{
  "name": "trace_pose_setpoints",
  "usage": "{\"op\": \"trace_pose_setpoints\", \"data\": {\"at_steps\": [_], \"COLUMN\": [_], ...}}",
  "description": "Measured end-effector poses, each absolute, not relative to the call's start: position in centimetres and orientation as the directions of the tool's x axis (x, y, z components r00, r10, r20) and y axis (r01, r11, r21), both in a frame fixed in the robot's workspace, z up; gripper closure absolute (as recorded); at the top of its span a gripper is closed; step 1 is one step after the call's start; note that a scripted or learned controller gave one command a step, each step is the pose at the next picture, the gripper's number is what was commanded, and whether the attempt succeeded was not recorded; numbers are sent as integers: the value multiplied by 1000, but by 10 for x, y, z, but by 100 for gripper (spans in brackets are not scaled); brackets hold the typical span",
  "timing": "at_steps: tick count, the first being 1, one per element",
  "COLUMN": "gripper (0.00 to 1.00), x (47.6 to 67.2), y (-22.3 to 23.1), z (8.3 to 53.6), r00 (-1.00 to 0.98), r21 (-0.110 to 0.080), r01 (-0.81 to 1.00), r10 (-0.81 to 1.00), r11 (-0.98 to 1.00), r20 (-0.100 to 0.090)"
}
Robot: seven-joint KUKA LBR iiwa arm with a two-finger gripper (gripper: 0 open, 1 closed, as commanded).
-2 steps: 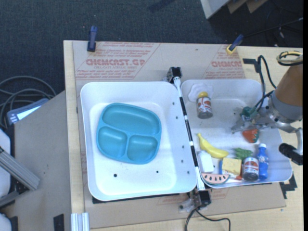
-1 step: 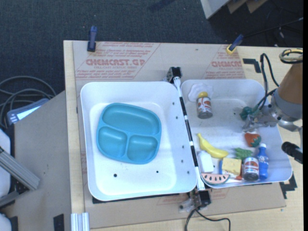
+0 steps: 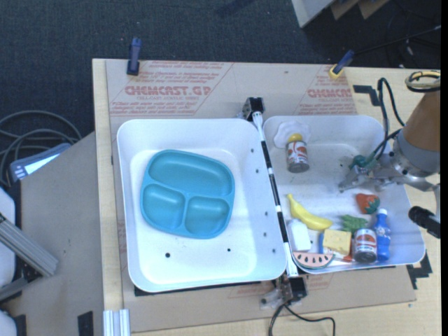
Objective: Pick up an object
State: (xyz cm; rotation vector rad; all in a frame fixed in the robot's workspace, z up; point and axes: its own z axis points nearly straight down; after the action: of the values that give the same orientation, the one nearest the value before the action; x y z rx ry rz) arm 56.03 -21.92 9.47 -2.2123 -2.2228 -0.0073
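Right bin [image 3: 329, 130] (toys crowd its front) holds end effector [image 3: 350, 180].

From my seat the right bin [image 3: 329, 128] has its open floor in the middle and along the far wall, between the upright can [image 3: 297, 154] and the pincer [image 3: 353, 176], which hangs low at the right side. The near edge is crowded — banana [image 3: 309, 216], watermelon slice [image 3: 311, 260], cheese block [image 3: 337, 242], a second can [image 3: 364, 244] and a blue bottle [image 3: 382, 235] sit close together, with little gap between them. A strawberry [image 3: 367, 202] lies just beside the pincer. In the left bin [image 3: 140, 257] a blue divided plate [image 3: 187, 193] takes the centre; bare white floor rings it, widest along the near side. The ridge between the bins stands in any straight crossing.
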Motion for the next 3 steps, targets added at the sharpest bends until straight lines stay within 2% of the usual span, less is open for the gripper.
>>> {"op": "trace_pose_setpoints", "data": {"at_steps": [1, 2, 3], "gripper": [0, 0, 0], "x": [518, 588, 531], "y": [-219, -218, -220], "z": [85, 85, 84], "r00": [-3, -6, -3], "r21": [-2, 1, -4], "r01": [1000, 1000, 1000], "r10": [1000, 1000, 1000], "r11": [3, 6, 3], "r20": [9, 9, 9]}}
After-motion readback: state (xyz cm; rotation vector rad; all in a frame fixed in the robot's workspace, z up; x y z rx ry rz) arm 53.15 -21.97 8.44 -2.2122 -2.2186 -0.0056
